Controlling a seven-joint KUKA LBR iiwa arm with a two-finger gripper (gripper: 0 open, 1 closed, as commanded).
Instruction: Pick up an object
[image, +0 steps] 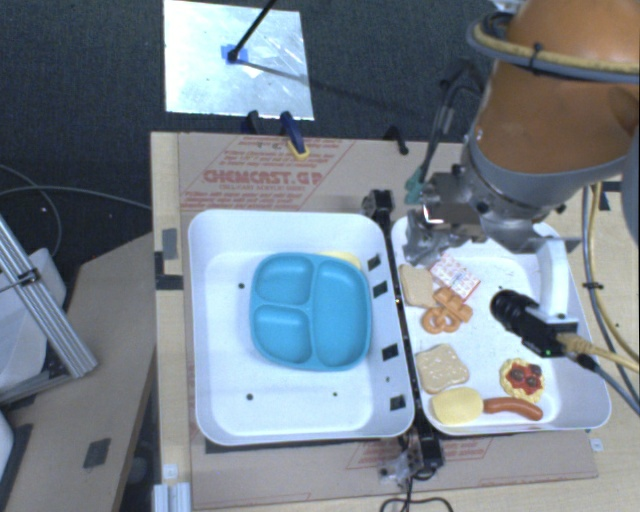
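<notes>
My gripper (428, 240) hangs over the far left part of the right bin (580, 400), close above a tan cracker (415, 285) and a pink-and-white checked packet (455, 272). Nothing can be seen held in it. Nearer the front lie a pretzel (446, 316), a slice of toast (441, 367), a pale yellow piece (457, 405), a sausage (513, 407) and a small pizza (523, 378).
The left bin (220, 400) holds a blue divided plate (308, 310) with a yellow thing (345, 260) peeking out behind its far edge. A black divider (392, 300) runs between the bins. The arm's bulky grey and orange body (560, 90) overhangs the right bin's far side.
</notes>
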